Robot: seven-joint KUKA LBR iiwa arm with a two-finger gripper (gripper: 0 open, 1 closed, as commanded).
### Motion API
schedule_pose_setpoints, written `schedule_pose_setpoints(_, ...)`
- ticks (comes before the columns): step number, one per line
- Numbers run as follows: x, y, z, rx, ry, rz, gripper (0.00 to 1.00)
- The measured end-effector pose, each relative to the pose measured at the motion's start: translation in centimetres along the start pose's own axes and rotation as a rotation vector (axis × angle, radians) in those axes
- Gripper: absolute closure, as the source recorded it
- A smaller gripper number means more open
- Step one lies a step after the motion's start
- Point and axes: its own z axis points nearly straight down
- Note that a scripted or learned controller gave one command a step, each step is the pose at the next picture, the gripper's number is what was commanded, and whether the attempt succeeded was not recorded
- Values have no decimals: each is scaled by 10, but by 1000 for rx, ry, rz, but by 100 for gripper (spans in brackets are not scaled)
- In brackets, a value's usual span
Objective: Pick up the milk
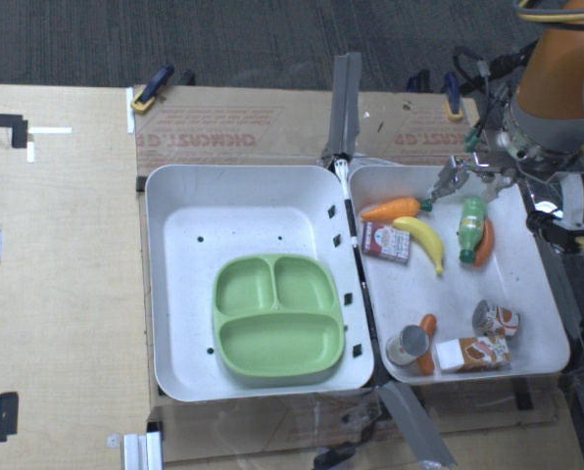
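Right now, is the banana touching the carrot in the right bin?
Touching. In the camera view, the banana has its upper end lying right against the underside of the carrot, with no white bin floor showing between them.

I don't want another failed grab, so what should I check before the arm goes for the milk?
1. Milk identified: cannot tell. Labels on the red carton and the orange-white carton are too small to read.
2. Gripper over the right bin: ok, at its far edge.
3. Gripper above a carton: not ok; the green bottle is nearest.
4. Room around the red carton: not ok; banana and carrot crowd it.
5. Orange-white carton upright: not ok, lying flat.
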Motion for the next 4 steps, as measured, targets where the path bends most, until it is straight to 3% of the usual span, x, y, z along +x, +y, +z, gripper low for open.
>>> schedule_pose_setpoints(1, -38, -74, 15, -1, 0, -348, 0)
schedule_pose_setpoints(2, -77, -132, 65, -1, 1, -615, 0)
schedule_pose_setpoints(3, -76, -132, 64, -2, 1, -616, 0)
schedule_pose_setpoints(4, -93, -141, 99, -5, -2, -734, 0)
